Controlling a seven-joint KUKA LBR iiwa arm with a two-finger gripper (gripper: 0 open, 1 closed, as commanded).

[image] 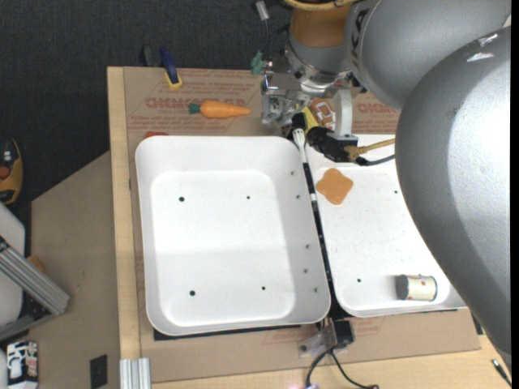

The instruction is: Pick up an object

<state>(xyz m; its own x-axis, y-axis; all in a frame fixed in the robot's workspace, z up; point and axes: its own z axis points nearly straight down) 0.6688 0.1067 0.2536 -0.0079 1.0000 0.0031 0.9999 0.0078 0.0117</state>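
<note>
My gripper point(298, 120) hangs over the back rim where the two bins meet, under the grey arm with its orange band. A small orange-and-white piece point(325, 113) shows right beside it; I cannot tell whether it is held. In the right bin point(373, 298) a flat orange-brown piece point(334, 186) lies near the back left, just in front of the gripper. A short white cylinder point(416, 288) lies on its side at that bin's front right. A toy carrot point(219, 109) rests on the cardboard behind the left bin point(162, 241).
The arm's big grey body covers the right bin's right part. A blue clamp point(170, 70) stands at the cardboard's back edge. A cable and connector point(332, 339) lie in front of the bins. Metal rails point(32, 286) lie at the far left.
</note>
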